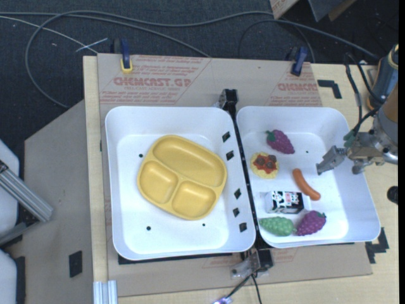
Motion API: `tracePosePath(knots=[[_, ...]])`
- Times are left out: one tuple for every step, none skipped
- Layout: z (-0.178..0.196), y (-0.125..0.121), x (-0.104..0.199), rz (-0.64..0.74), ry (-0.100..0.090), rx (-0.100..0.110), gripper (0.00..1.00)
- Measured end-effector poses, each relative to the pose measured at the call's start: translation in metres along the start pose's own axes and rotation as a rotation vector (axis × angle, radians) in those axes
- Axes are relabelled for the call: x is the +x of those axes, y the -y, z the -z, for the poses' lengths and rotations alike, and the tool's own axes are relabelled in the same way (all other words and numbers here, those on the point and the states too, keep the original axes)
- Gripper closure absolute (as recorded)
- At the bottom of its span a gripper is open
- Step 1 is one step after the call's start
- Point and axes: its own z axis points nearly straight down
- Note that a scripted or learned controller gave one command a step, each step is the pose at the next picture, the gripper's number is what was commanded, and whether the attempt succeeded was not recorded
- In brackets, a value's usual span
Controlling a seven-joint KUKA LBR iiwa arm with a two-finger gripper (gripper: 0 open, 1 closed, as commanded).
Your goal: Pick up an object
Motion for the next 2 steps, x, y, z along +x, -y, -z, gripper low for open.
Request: tracePosePath(knots=[[0.007,-0.003,0.001,0.004,0.003,-0.014,0.0],[-0.036,-0.006,-0.002,0.003,0.002,-0.009,0.0]])
